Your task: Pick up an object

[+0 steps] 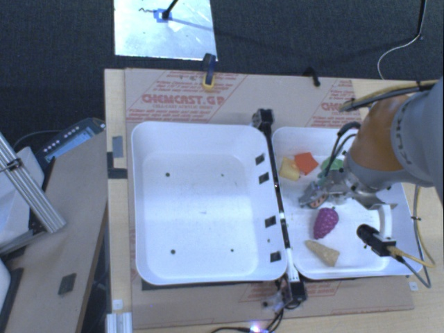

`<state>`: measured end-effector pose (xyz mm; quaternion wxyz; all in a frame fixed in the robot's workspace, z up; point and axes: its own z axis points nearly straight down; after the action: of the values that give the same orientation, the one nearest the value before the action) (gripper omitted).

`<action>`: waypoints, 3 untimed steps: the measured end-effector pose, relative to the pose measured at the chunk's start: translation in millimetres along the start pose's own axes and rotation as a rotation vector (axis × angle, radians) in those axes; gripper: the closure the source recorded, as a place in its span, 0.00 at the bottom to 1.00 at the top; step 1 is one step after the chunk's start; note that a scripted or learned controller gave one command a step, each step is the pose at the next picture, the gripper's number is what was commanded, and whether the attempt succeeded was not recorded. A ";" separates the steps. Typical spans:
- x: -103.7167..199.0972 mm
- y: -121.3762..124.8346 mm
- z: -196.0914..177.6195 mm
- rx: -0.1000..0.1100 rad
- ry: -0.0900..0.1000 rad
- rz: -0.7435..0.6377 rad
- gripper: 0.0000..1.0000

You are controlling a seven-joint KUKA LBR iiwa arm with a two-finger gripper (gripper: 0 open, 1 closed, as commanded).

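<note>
Hovering low in the right bin (388, 266), the gripper (318, 196) sits near the bin's left side, just above the purple grape bunch (325, 222). Open or shut: cannot tell, since the tip is a dark cluster against the bin floor. Nothing is visibly held.

Candidate objects, all in the right bin:
- Grape bunch, just near-side of the gripper tip and closest to it.
- Orange block (306, 162), on the far side, touching or just beside a yellow piece (289, 170) to its left.
- Green item (334, 164), right of the orange block and mostly hidden by the arm (388, 141).
- Tan wedge (324, 252), near the bin's near edge, apart from the rest.

The left bin (142, 207) is well apart from the gripper.

Judgement: the step is descend and grasp. The grape bunch looks like the best target, being the closest and clear of its neighbours. To do it well, centre over the bunch's middle, span its narrow axis, go fully down before closing, then lift straight up. The bumpy, rounded shape may slip from a shallow pinch. Keep clear of the divider (274, 186) on the left.
</note>
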<state>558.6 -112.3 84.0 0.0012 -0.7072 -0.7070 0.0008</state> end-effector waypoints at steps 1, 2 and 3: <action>0.5 2.9 -11.0 -0.005 -0.001 -0.003 1.00; 13.2 -75.7 0.9 0.003 0.002 0.001 1.00; -51.4 -17.5 -29.9 -0.011 -0.006 0.000 1.00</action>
<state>541.2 -163.7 113.9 -0.0047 -0.7073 -0.7069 -0.0011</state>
